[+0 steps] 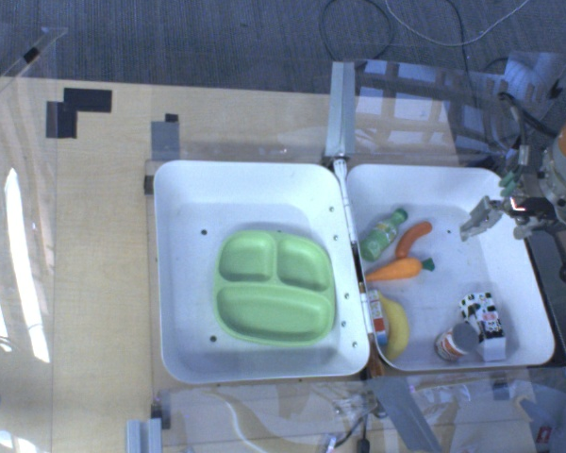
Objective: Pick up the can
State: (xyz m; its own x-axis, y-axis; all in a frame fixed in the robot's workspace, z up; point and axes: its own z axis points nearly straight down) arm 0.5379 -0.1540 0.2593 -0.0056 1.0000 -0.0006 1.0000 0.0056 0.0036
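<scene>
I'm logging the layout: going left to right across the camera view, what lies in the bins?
Green divided plate → green bottle → orange carrot → can → black-and-white carton → gripper, near the right bin's far right side.

Light wooden bench (85, 253), dark grey carpeted floor (217, 26) beyond its far edge, thin black cables (396, 8) looping across the carpet, clear acrylic panel (19, 206) at left catching bright window-like reflections, black tape marks (75, 109) on bench
</scene>
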